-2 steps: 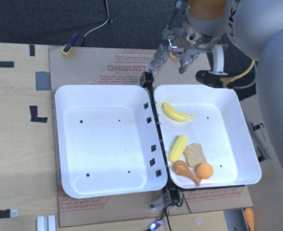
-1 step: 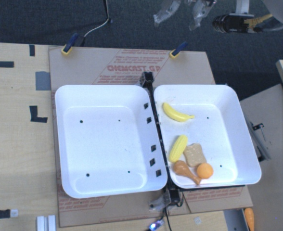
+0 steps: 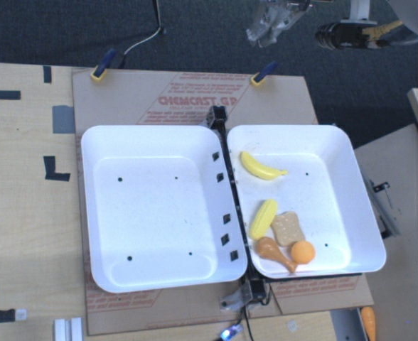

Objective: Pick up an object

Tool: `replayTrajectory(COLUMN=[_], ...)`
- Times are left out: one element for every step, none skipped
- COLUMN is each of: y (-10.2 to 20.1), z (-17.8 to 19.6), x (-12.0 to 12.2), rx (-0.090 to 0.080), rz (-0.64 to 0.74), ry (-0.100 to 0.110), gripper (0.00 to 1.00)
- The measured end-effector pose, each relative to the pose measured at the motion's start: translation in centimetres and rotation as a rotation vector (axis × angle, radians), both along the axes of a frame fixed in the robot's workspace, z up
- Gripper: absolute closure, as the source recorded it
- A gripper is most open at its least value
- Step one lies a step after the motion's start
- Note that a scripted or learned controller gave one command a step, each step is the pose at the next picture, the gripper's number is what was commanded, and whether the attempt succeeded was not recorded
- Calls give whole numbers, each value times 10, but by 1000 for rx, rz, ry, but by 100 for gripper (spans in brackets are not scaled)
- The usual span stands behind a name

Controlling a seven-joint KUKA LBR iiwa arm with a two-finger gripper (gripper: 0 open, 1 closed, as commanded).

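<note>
Your gripper (image 3: 267, 30) hangs way above the bins, can't tell its grip state, banana (image 3: 261, 167) sitting in the right bin (image 3: 337, 190).

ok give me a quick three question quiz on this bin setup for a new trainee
1. True or false: the banana lies in the left bin.
2. Multiple choice: which item touches the cracker? A) the banana B) the corn cob C) the blue clamp
3. Fill in: the gripper hangs beyond the far edge of the ____ bin, over the dark floor.

Key:
1. False; it lies in the right bin, near the divider.
2. B; the corn cob lies against the cracker's left side, with the drumstick and orange ball just in front.
3. right
</note>
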State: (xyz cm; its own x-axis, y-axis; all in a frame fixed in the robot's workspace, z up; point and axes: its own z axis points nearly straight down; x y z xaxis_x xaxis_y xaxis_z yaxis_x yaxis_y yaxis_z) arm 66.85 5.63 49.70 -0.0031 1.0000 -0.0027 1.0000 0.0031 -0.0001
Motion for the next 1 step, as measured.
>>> replayTrajectory(y=[15], z=[39], x=[0], rx=[2], rz=[-2], ry=[-3], gripper=[100])
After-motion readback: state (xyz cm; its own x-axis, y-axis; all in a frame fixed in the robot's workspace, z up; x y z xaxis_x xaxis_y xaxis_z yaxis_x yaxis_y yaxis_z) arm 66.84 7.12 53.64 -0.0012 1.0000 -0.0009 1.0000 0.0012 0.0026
